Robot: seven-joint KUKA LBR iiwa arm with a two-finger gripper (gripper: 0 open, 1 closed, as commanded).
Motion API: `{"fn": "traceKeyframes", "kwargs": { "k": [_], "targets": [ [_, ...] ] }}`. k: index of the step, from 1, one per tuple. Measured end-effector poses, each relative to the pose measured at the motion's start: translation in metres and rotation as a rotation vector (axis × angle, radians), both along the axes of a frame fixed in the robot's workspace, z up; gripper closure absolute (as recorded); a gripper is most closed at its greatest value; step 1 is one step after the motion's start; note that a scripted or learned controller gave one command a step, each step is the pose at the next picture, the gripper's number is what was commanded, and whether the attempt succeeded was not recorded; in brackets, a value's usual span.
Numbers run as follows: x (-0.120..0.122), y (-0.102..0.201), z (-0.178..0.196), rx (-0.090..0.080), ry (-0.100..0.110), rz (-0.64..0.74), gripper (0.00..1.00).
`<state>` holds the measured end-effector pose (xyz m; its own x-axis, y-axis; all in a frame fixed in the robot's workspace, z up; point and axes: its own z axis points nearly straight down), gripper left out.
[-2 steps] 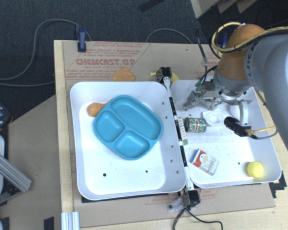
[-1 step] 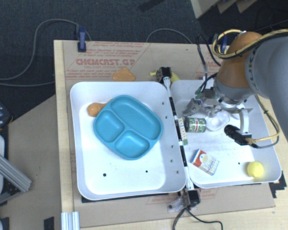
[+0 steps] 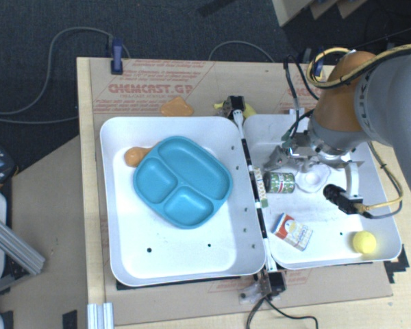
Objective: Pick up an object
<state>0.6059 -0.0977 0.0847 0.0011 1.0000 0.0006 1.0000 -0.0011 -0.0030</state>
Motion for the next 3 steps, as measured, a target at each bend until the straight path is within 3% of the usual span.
{"fn": "traceKeyframes", "kwargs": {
  "k": [1,2,3],
  "targets": [
    [-0.014,0.005,0.000,0.000,0.000,-0.001,0.00],
    [-0.012,0.005,0.011,-0.001,-0.004,-0.001,1.00],
    [-0.013,0.005,0.010,-0.001,-0.003,-0.001,0.00]
  ]
}}
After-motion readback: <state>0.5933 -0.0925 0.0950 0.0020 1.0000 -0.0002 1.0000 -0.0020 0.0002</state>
